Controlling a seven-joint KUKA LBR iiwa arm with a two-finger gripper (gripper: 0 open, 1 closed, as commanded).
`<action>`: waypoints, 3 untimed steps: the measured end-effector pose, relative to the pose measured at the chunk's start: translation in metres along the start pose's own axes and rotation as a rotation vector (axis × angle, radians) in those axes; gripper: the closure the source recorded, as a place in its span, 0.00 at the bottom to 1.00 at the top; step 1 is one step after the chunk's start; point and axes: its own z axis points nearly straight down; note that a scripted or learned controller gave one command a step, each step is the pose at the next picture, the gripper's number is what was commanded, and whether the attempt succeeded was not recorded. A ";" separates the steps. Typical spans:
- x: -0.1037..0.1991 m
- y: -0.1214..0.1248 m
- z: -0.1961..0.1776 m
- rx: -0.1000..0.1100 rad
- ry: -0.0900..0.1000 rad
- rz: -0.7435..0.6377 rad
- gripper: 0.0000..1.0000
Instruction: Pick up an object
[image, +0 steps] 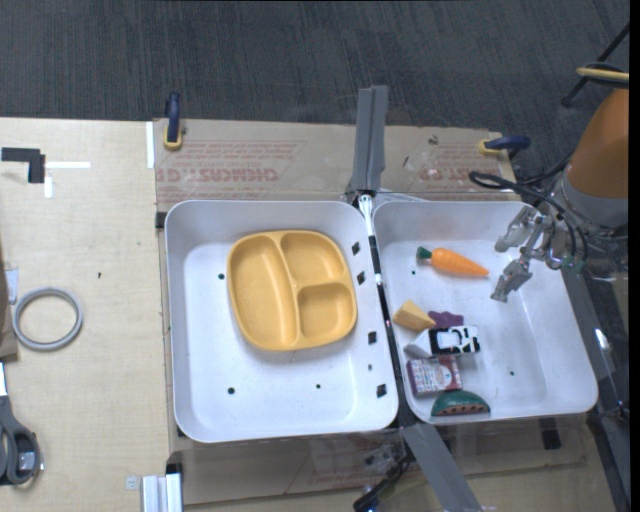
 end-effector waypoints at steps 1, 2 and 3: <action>0.006 0.026 -0.103 0.000 -0.001 -0.141 0.00; -0.022 0.024 0.061 0.000 -0.001 0.130 0.00; -0.023 0.025 0.050 0.001 -0.006 0.127 1.00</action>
